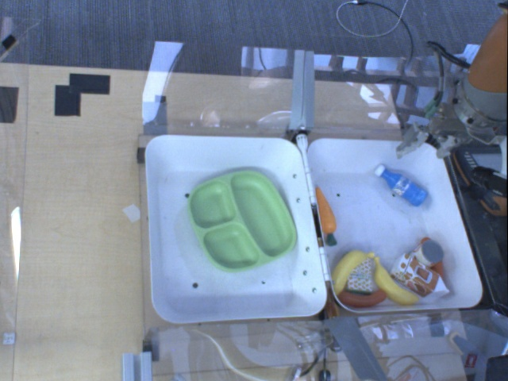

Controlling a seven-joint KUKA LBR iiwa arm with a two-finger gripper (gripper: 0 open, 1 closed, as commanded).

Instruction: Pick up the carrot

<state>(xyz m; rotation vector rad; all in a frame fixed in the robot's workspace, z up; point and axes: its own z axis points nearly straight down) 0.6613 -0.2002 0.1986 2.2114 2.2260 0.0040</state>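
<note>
Task barely begun, by the look of it: the carrot (325, 212) lies untouched in the right bin (468, 288), tight against that bin's left wall, at roughly 9 o'clock from the bin's centre. All of the pick is left: travel over, descend, close, lift.

The gripper (423, 139) sits at the bin's far rim, approx 1 o'clock from the carrot and well apart from it. Two light fingers seem spread a bit w/ nothing between them, so it's open and holding nothing.

Carrot's long axis runs near 12-to-6, parallel to the divider between the bins. Orange tip points to 12 o'clock; green stalk end points to 6, tilted slightly right.

Nearby: blue bottle (402, 185) at 3 o'clock from the carrot, well clear. Banana (373, 275) just past the green end at about 5 o'clock. Snack carton (419, 270) further right. Green divided plate (241, 219) sits in the left bin (171, 213).

Judgement: wall contact leaves little finger room on the left side.
</note>
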